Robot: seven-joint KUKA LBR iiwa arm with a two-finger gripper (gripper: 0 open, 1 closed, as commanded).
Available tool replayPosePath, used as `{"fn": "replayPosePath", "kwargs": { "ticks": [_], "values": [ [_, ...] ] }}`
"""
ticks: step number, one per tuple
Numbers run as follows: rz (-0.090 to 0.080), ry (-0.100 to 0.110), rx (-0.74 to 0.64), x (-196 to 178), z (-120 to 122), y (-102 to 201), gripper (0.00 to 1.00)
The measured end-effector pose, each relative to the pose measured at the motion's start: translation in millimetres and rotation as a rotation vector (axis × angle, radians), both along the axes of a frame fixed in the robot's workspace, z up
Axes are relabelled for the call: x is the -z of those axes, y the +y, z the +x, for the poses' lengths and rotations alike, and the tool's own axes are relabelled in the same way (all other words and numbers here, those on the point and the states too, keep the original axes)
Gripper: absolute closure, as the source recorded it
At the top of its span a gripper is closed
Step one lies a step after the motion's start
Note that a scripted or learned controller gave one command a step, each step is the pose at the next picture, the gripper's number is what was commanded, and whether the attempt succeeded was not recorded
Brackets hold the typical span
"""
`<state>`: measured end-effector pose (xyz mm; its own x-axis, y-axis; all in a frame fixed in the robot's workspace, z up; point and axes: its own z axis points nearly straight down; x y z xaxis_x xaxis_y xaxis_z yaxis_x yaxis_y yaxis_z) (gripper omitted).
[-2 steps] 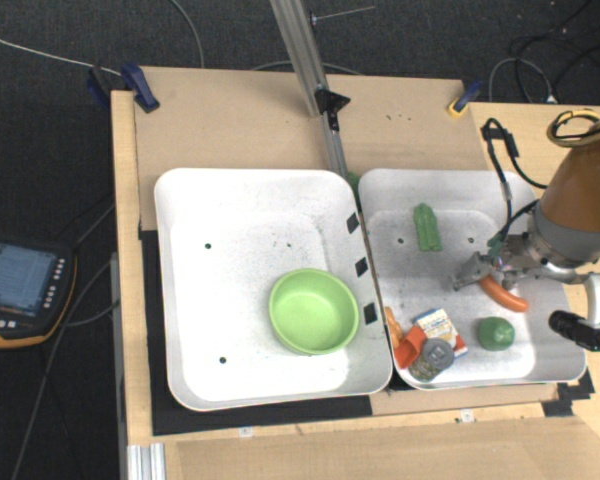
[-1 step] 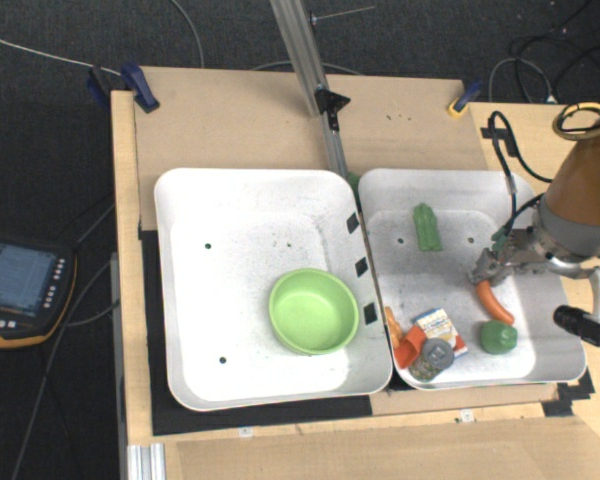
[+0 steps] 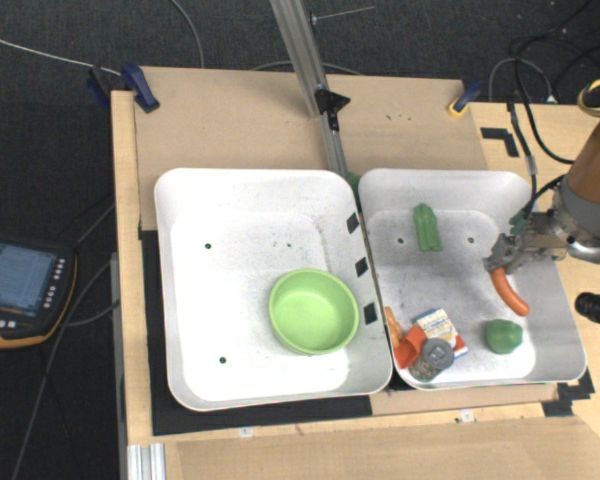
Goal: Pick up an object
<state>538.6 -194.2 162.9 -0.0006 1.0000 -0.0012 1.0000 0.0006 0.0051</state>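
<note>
Grey disc (image 3: 435, 356) at right bin (image 3: 450, 183) front — end effector (image 3: 504, 256) over orange carrot (image 3: 510, 292), grip state can't tell

My bench (image 3: 260, 118) is plain tan board on dark carpet (image 3: 50, 148). Blue clamps (image 3: 140, 86) pin its back corners. Aluminium pole (image 3: 300, 43) rises from the rear. Handheld pendant (image 3: 20, 288) lies on floor at left, black cables (image 3: 180, 13) trailing behind.

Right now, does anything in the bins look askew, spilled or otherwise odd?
Nothing looks spilled or damaged. The green bowl sits upright in the left bin. In the right bin, several small items lie jumbled against the near edge, and the gripper hangs just above the orange carrot-like piece.
</note>
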Motion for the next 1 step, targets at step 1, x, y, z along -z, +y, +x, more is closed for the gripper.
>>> {"fn": "replayPosePath", "kwargs": {
  "ticks": [1],
  "values": [
    [0.0, -0.001, 0.0, -61.7, 5.3, 3.8, 1.0]
  ]
}}
